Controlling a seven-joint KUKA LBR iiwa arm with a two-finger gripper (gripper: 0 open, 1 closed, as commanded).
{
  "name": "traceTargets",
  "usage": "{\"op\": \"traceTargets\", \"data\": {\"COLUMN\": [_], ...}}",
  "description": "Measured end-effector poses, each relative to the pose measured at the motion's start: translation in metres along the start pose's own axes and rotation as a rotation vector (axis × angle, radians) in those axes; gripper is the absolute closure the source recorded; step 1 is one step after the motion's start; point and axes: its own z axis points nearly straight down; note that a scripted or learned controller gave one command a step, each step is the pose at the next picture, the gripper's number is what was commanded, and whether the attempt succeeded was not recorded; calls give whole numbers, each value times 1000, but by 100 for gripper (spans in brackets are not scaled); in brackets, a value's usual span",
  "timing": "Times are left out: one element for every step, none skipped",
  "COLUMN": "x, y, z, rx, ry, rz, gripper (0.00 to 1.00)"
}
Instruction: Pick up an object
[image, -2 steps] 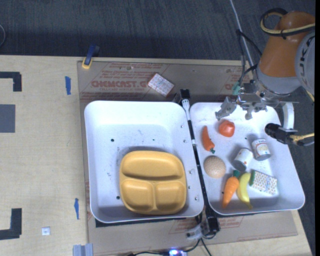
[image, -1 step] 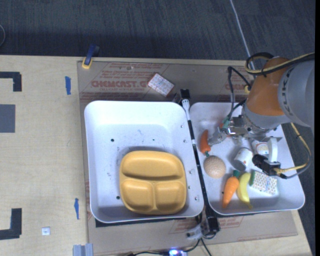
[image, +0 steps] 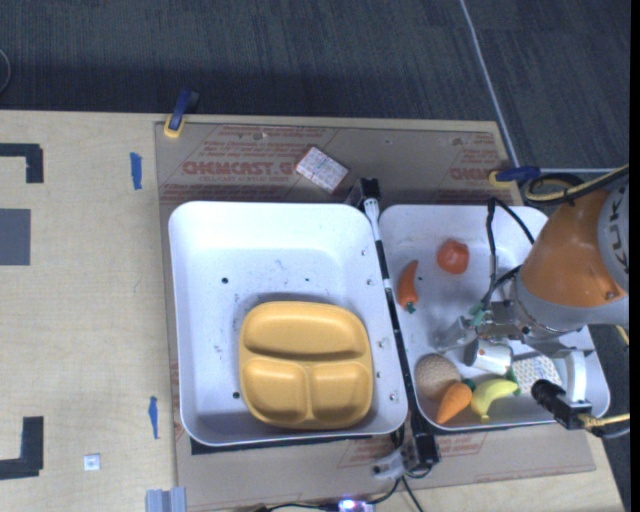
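Observation:
The right bin (image: 425, 225) holds several toy foods. A red tomato (image: 453, 256) lies near its back. An orange pepper (image: 407, 284) rests against the left wall. A brown potato-like ball (image: 435, 374), an orange carrot (image: 453, 402) and a yellow banana (image: 494, 393) crowd the front edge. My gripper (image: 481, 338) hangs low over the bin's middle, just behind the banana and right of the brown ball. Nothing shows held in it.
The left bin (image: 200, 240) holds a yellow compartment tray (image: 305, 362) at its front. A small patterned card (image: 321, 168) lies on the cardboard behind the bins. The orange-banded arm (image: 575, 260) covers the right bin's right side.

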Motion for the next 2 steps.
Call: {"op": "traceTargets", "data": {"x": [1, 66], "y": [2, 7], "z": [-10, -99], "rx": [-5, 1], "ry": [0, 2], "rz": [0, -3], "gripper": [100, 100]}}
